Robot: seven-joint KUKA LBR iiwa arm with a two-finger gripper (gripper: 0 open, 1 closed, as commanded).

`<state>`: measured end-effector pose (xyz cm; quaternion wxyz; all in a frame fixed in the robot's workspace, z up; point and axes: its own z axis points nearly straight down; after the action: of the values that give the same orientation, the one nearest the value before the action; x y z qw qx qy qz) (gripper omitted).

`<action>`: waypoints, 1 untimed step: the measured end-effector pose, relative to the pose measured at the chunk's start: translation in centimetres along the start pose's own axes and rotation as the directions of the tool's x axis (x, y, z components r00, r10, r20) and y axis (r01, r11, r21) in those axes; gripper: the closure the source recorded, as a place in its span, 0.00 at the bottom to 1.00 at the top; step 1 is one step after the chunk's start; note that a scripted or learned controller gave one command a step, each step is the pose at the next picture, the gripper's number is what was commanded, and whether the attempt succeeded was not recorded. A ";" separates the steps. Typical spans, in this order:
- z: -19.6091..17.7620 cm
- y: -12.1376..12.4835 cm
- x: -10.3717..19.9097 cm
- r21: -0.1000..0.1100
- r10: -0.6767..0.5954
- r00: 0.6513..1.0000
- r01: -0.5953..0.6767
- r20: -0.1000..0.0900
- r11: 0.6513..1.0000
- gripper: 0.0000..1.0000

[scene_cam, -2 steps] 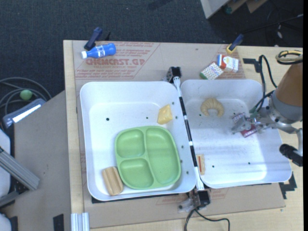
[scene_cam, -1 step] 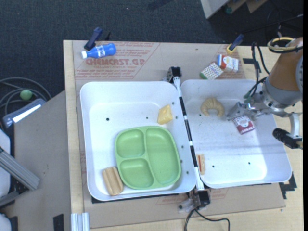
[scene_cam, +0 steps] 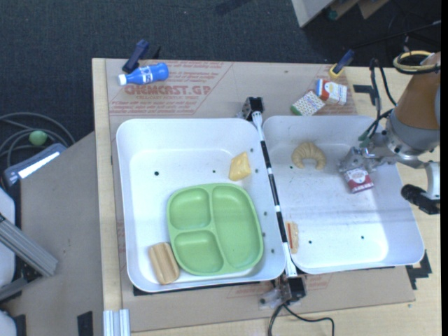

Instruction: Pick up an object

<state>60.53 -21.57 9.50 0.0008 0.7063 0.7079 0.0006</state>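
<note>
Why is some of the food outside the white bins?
A blue bottle and small cartons lie on the cardboard behind the bins, and one toy snack sits wedged against the right bin's left wall.

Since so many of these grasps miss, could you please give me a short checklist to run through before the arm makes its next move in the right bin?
1. Gripper over a target: ok, it sits right above the red-and-white packet in the right bin.
2. Packet between the fingers: cannot tell, the wrist hides the contact.
3. Finger opening: cannot tell from this slant.
4. Neighbours clear of the grasp: ok, the croissant lies apart to the packet's left.
5. Bin wall clearance: ok, the packet lies away from the walls.
6. Cables near the wrist: not ok, black cables hang close beside the arm.
</note>
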 end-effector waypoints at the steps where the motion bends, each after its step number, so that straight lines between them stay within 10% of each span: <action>1: -1.4 -4.8 8.1 0.003 0.001 1.000 -0.001 -0.002 1.000 1.00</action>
<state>55.74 -13.47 10.86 -0.0010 0.7067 0.7075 0.0000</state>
